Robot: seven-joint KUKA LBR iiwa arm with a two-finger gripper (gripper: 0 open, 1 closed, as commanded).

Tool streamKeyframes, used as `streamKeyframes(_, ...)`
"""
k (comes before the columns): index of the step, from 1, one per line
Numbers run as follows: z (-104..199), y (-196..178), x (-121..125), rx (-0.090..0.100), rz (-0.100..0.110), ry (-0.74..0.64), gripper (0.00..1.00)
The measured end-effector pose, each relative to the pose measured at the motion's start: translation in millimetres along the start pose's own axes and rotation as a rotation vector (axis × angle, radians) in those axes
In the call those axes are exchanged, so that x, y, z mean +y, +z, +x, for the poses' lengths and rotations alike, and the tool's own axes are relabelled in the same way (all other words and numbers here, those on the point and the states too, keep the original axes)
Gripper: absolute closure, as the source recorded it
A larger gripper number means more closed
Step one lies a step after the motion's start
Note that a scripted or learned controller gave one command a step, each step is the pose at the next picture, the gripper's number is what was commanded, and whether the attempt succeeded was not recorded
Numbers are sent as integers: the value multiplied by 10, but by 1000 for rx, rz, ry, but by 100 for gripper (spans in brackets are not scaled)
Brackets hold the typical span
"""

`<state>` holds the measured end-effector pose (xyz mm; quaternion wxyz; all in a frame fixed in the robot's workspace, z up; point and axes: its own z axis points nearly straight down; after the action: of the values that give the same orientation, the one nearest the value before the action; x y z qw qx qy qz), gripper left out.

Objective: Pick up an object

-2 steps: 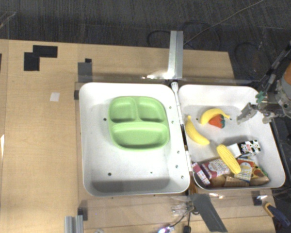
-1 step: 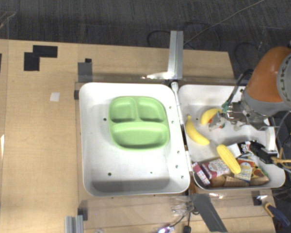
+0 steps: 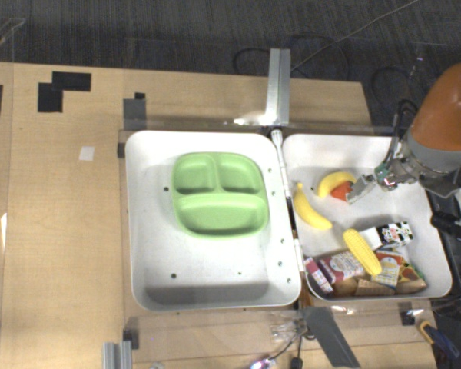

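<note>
The right bin (image 3: 438, 229) holds several items. A banana (image 3: 310, 210) lies by its left wall. A yellow and red fruit-like piece (image 3: 334, 184) sits near the bin's middle back. A corn cob (image 3: 363, 252) rests slantwise toward the front, beside a small black-and-white toy (image 3: 396, 233) and some snack packets (image 3: 339, 270) along the front wall. My gripper (image 3: 360, 190) reaches in from the right and hangs low, just to the right of the yellow and red piece, close to or touching it. Nothing is visibly lifted.
The left bin (image 3: 150, 229) bears a green divided plate (image 3: 219, 192). A metal post (image 3: 279, 87) stands behind the seam between the bins. The arm's orange band (image 3: 446, 118) looms over the right bin's back right corner. Cables lie on the floor behind.
</note>
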<state>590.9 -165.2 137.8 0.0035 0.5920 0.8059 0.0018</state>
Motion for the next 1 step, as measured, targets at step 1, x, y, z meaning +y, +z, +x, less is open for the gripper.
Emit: streamKeyframes(1,125,498,712,-1,-3,25,0)
